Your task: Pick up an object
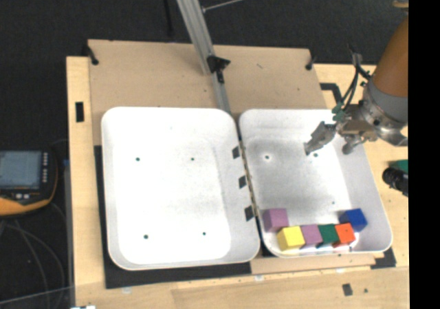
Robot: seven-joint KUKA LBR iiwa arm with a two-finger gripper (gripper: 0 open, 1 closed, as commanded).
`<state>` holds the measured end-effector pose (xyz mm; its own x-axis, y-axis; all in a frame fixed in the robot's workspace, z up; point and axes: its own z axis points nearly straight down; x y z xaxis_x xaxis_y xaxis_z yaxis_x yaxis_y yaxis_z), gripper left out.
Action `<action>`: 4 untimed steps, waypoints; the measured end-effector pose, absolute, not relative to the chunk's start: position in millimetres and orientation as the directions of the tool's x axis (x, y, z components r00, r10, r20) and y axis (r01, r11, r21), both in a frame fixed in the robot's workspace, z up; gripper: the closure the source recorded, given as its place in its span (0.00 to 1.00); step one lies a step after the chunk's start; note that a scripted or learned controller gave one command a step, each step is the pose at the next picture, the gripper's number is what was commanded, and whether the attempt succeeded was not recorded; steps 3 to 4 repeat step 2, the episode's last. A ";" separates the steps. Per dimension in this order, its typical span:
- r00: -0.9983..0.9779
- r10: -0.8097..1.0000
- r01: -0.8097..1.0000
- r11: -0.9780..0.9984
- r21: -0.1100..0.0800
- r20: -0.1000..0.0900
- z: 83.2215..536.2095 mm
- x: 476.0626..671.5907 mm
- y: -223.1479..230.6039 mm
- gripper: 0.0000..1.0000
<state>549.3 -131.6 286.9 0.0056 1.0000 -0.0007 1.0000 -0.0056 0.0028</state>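
1. A grey KUKA arm with an orange band reaches in from the right, its two-finger gripper [333,140] poised over the upper part of the right bin [295,129] with fingers spread apart and nothing between them.

2. The pick appears not yet begun: every block lies in the bin, and the gripper hangs well apart from all of them.

3. The candidates crowd the right bin's near edge. A purple block [276,218] sits a little apart toward the bin's middle; behind it, along the rim, run a yellow block [291,237], a second purple block [311,234], a green block [328,233] and an orange block [344,232], packed side by side, with a blue block [354,218] at the right end.

4. Judged from this layout, the lone purple block offers the most room for fingers; the row against the rim leaves little space between neighbours and the bin wall.

5. The left bin [124,129] has no blocks in it, and the stretch of right-bin floor between gripper and blocks is open for a descent.
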 end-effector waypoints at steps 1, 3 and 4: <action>0.008 1.000 1.000 -0.008 0.007 -0.002 298.0 550.1 -133.0 1.00; -0.006 1.000 1.000 0.006 -0.001 0.001 272.4 541.8 -79.5 1.00; -0.006 1.000 1.000 0.006 -0.001 0.001 272.4 541.8 -79.5 1.00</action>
